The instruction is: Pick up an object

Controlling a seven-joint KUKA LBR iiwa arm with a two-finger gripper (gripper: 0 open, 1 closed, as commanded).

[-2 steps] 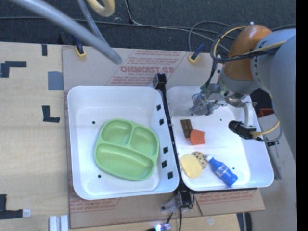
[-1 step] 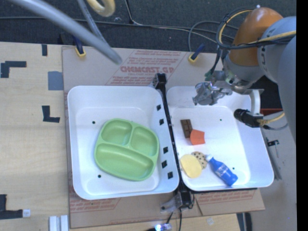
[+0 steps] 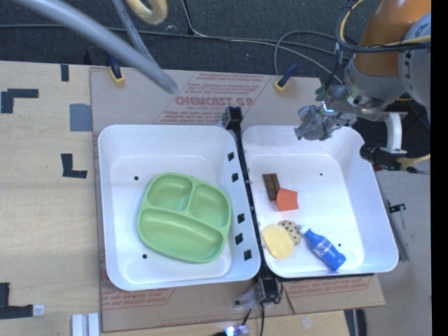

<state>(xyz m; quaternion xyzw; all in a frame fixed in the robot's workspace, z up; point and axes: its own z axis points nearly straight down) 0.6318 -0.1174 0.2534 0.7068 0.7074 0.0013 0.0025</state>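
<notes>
Risk at this stage: candidate objects in the right bin (image 3: 350, 180) lie clustered (orange block (image 3: 287, 200) touching brown block (image 3: 271, 185); yellow piece (image 3: 277, 242) against cookie (image 3: 291, 232); blue bottle (image 3: 325, 249) nearby), so a descent may nudge neighbours. End effector (image 3: 315, 124) hangs at upper right over the bin's rim, holding nothing; its spread cannot be determined.

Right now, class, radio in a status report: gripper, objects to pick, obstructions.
Gripper above right bin's far rim, holding nothing. Brown block, orange piece, yellow piece, blue bottle lying loose. Nothing blocking.
</notes>
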